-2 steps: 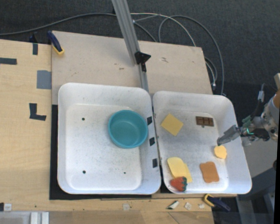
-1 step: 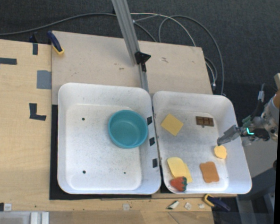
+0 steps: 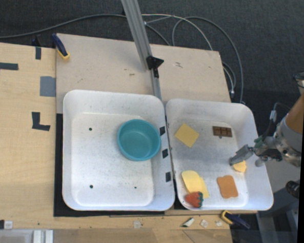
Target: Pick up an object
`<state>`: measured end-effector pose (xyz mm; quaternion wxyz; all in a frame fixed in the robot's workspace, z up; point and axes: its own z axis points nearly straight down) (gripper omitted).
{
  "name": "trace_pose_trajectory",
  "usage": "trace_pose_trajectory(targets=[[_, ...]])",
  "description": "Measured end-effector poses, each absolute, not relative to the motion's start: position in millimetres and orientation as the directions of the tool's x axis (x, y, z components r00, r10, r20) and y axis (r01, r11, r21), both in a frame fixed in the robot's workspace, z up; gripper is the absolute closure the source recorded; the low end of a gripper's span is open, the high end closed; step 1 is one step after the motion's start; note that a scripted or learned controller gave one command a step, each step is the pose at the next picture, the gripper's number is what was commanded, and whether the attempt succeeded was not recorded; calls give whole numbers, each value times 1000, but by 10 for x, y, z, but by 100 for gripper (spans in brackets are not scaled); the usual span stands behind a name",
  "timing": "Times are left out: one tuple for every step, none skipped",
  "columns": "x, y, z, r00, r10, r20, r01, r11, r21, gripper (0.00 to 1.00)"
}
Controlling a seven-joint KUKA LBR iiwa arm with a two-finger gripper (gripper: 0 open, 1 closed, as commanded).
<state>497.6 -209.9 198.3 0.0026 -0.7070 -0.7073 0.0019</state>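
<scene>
The right bin [image 3: 247, 116] holds several small items: a yellow square slice [image 3: 186, 135], a brown chocolate piece [image 3: 222, 131], a pale yellow piece [image 3: 193, 181], a red strawberry [image 3: 193, 199], an orange slab [image 3: 227, 187] and a small yellow chunk [image 3: 240, 167]. My gripper [image 3: 250, 159] hovers at the bin's right side, just above the small yellow chunk. It is open, one grey finger [image 3: 238, 157] reaches left, and nothing is held between the fingers. A teal bowl [image 3: 138, 139] sits in the left bin [image 3: 74, 139].
A slanted metal pole [image 3: 139, 33] rises behind the bins, and cables [image 3: 219, 32] loop at the back right. A yellow clip [image 3: 61, 47] lies at the board's far left corner. Small bits [image 3: 203, 223] lie on the bench in front of the right bin.
</scene>
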Motion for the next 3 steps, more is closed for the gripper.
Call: trace_pose_trajectory(targets=[[5027, -2029, 1503, -2, 1000, 2, 1000, 2, -6, 0], [5049, -2063, 897, -1, 1000, -2, 1000, 1, 1, 0], [5049, -2057, 1013, -2, 1000, 0, 1000, 2, 0, 100]])
